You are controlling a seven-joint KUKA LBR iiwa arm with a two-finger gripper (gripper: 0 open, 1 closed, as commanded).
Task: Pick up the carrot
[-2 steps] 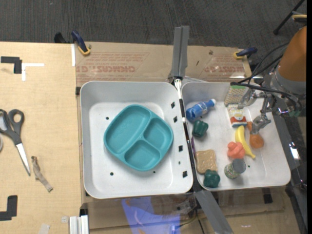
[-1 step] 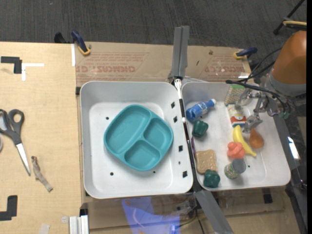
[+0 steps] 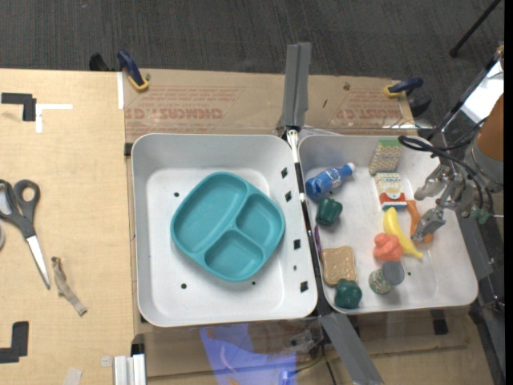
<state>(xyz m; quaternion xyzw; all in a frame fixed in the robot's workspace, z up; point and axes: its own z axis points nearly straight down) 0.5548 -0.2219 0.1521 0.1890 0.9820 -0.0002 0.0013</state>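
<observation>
Orange carrot (image 3: pixel 418 220) lies in the right bin (image 3: pixel 457 287), directly under the gripper (image 3: pixel 433 212) and touching the banana (image 3: pixel 399 233) just left of it. Gripper sits low over the carrot's near end, fingers spread and straddling it; can't tell whether they've closed on it, so no confirmed grasp. My read: this is the descend/close step, and the pose is lined up across the carrot's narrow axis so the fingers can pinch its sides.

Crowding is the risk. Small carton (image 3: pixel 389 188) sits up and left of the gripper, banana and a red toy (image 3: pixel 386 248) down-left, all near enough to get nudged.

Further left of the gripper: blue bottle (image 3: pixel 327 180), green pepper (image 3: pixel 329 212), bread slice (image 3: pixel 339 264). Teal divided plate (image 3: pixel 228 226) sits alone in the left bin (image 3: pixel 152 215), well apart, likely the drop target.

Writing: cardboard (image 3: pixel 208 107) behind the bins carries red print, reads roughly "CHEMICAL" upside down. Carton print too small to read.
</observation>
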